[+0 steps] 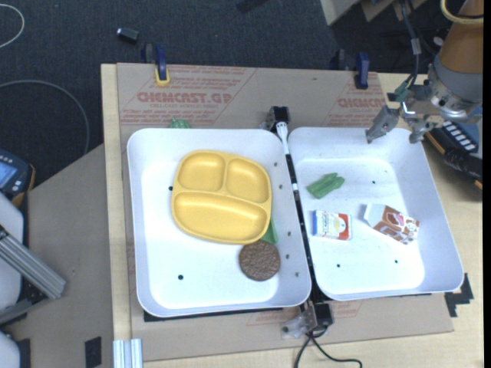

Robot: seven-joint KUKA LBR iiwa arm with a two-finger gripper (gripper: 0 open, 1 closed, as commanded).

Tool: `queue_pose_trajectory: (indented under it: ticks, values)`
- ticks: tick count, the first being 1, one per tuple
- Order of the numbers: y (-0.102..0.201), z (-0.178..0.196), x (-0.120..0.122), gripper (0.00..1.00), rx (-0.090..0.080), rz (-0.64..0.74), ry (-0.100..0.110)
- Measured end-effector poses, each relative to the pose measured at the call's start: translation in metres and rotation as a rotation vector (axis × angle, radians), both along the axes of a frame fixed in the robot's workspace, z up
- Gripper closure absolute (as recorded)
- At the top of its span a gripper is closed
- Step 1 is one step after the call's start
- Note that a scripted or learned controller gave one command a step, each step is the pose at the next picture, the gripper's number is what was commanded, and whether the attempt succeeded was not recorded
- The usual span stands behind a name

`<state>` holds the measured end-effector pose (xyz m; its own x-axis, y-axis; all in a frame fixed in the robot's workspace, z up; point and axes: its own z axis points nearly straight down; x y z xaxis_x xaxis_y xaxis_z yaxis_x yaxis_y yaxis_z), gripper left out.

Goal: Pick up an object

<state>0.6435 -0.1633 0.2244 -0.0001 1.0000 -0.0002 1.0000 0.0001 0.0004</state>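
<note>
The two-finger gripper (397,126) hangs over the far rim of the right shallow white plastic bin (430,205), near its far right corner. Its two grey fingers (377,127) stand spread apart, released, with nothing between them.

Taking that right bin as landmark: inside it, toward the far left, lies a small green pod-shaped object (324,184), soft-looking and slightly curved. Nearer the front, left of centre, lies a flat rectangular white packet with red and blue print (331,225). Just to its right, apart from it, lies a tilted white carton with brown and red print (391,223). All three rest on the bin floor, well apart from the gripper. The bin's right and front floor is open, as is the far strip beneath the gripper.

Left of the landmark, touching along a black centre seam, sits the left white bin (149,221). It holds a glossy yellow three-compartment plastic tray (222,196) with rounded corners. A rough brown round disc (259,260) lies at the tray's near right edge, with a sliver of green (271,232) showing between them. Both bins rest on a cardboard-coloured board (230,90) held by blue clamps (160,62).
</note>
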Motion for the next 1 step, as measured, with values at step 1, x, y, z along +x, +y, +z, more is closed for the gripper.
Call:
queue_pose_trajectory:
  ticks: [1]
  values:
    - [0.0147, 0.0368, -0.0563, 0.00, 0.001, -0.001, 0.000]
